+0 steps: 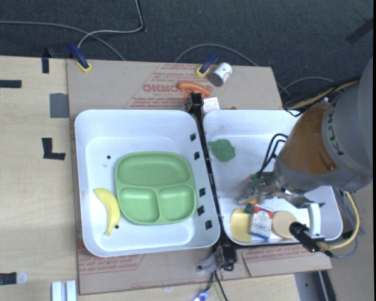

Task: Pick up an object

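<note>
The divided plate (155, 188) lies in the left bin (88, 130). The banana (109, 209) lies just left of that plate, in the same bin. Right of the plate, across the wall between bins, the right bin (250, 121) holds a flat leaf-shaped piece (223, 150) and a cluster of small packages (261, 223) nearer the front.

Right bin: a flat green piece (223, 150) lies at its 10 o'clock. At 6 o'clock cluster a pale yellow round item (239, 226), a small blue-and-white box (261, 224) touching it, and a tan disc (281, 222).
</note>
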Available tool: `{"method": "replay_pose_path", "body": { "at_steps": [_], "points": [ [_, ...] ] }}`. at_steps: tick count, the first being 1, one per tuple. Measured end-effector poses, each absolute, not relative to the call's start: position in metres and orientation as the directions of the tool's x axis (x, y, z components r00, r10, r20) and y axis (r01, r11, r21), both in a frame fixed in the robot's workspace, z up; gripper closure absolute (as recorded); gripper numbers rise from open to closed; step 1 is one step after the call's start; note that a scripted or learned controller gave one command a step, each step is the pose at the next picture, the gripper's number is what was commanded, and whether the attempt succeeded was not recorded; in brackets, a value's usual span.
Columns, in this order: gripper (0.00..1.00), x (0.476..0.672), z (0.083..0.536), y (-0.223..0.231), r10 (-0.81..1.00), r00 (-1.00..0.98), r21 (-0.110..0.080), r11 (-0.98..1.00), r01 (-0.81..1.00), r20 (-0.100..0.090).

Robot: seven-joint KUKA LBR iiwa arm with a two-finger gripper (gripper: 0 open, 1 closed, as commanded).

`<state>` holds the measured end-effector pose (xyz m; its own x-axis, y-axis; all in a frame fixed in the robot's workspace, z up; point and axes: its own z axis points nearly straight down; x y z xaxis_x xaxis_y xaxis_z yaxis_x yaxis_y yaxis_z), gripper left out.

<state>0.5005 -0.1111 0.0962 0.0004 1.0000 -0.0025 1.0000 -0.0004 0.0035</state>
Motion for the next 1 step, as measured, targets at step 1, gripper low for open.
{"method": "replay_pose_path", "body": {
  "at_steps": [1],
  "points": [
    [1.0, 0.5274, 0.1848, -0.037, 1.0, -0.003, 0.001, 0.003, 1.0, 0.001]
  ]
}}
